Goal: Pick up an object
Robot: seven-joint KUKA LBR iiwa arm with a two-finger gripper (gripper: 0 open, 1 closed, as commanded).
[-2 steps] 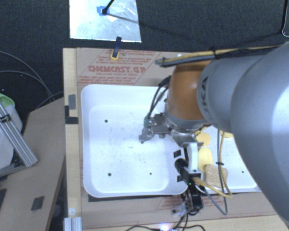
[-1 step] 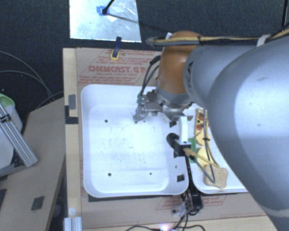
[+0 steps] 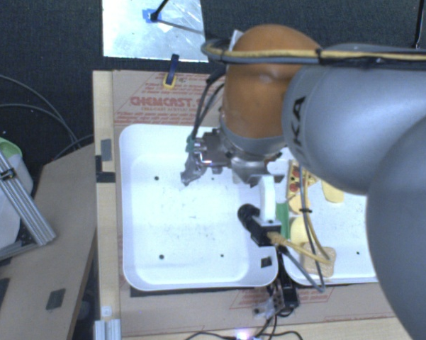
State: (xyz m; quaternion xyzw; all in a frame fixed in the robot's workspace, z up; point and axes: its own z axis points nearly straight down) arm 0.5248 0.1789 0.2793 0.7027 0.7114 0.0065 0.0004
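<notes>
My gripper (image 3: 191,171) hangs over the left bin (image 3: 138,211), while the things to pick lie in the right bin (image 3: 354,255), half under my arm.

At the right of the frame, a yellow piece (image 3: 332,193) peeps out from under my grey arm (image 3: 368,119). So little of it shows that I cannot tell its long axis or which way it points. Lower down, near that bin's front rim, lies a tan piece (image 3: 326,256), rounded at its right end, with its length seeming to run left to right. My arm reaches in from the right across the right bin, orange band (image 3: 266,83) at upper centre, and my wrist tips down and to the left toward the left bin's upper middle. I cannot tell how my jaws stand, and I see nothing between them. The yellow piece is plain and smooth, the tan one dull.
</notes>
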